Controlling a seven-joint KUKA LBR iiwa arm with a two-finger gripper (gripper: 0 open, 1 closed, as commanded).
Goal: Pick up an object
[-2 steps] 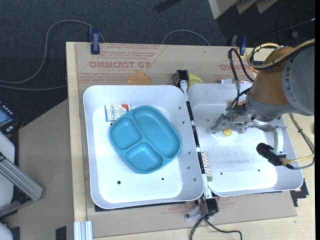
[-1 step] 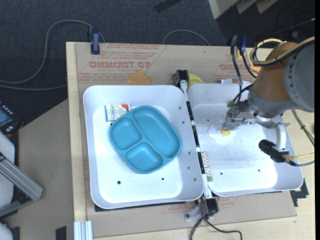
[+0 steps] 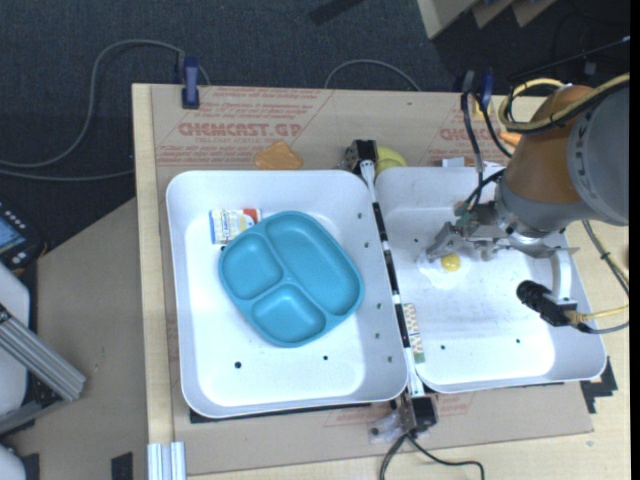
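In the left bin (image 3: pixel 200 298) a blue tray (image 3: pixel 290 276) lies tilted over a small card (image 3: pixel 232 222), well apart from the arm. In the right bin (image 3: pixel 480 368) a small yellow piece (image 3: pixel 451 262) sits just below the gripper (image 3: pixel 448 245); whether the fingers are apart or together I cannot tell. To do this well, I judge, centre over the piece, descend straight, close only once the fingers flank it.
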